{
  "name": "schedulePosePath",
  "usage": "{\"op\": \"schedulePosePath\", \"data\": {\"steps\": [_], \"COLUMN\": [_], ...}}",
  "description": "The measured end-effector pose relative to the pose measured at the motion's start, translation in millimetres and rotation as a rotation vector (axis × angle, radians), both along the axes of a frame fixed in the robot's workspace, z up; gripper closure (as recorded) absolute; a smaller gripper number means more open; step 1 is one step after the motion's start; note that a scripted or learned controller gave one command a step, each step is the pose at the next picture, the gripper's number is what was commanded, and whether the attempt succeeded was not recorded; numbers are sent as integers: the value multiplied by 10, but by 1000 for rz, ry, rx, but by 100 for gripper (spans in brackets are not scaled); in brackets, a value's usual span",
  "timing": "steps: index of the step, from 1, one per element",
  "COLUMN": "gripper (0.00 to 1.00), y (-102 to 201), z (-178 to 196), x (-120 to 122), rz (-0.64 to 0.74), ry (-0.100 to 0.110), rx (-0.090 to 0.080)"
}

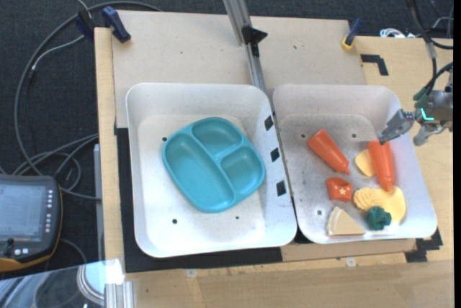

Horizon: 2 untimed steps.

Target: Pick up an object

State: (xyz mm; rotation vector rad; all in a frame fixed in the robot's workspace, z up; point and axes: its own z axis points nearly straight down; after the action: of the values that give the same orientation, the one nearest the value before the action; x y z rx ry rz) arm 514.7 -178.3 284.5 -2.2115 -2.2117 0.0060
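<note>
My gripper (410, 125) sits over the upper right rim of the right bin (288, 177), entering from the bench's right side. One grey finger (395, 127) angles down and left toward the bin floor; the other is hard to separate from the wrist hardware, so I cannot tell whether the fingers are spread or pressed together. Nothing is visible between them.

Landmark: the right bin. Contents, all loose on its floor:
- upright orange carrot (382, 162), near the right wall, its top just below my finger; contact unclear.
- orange cone piece (329, 150), toward the centre, tilted, well apart from my gripper.
- small red-orange piece (340, 189), just below the cone.
- pale yellow slice (364, 164), touching the carrot's left side.
- yellow ridged piece (382, 200), at the carrot's lower end.
- green floret (377, 217), resting on the yellow ridged piece's lower edge.
- tan wedge (345, 222), by the bin's front wall.

Left of the right bin, the left bin (144, 112) carries a blue divided plate (212, 163).
</note>
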Motion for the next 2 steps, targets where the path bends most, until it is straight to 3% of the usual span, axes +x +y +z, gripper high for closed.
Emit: {"op": "schedulePosePath", "data": {"steps": [1, 2], "gripper": [0, 0], "y": [-1, 66], "z": [20, -606], "x": [6, -10], "rz": [0, 0], "ry": [-4, 4], "rx": [-1, 1]}}
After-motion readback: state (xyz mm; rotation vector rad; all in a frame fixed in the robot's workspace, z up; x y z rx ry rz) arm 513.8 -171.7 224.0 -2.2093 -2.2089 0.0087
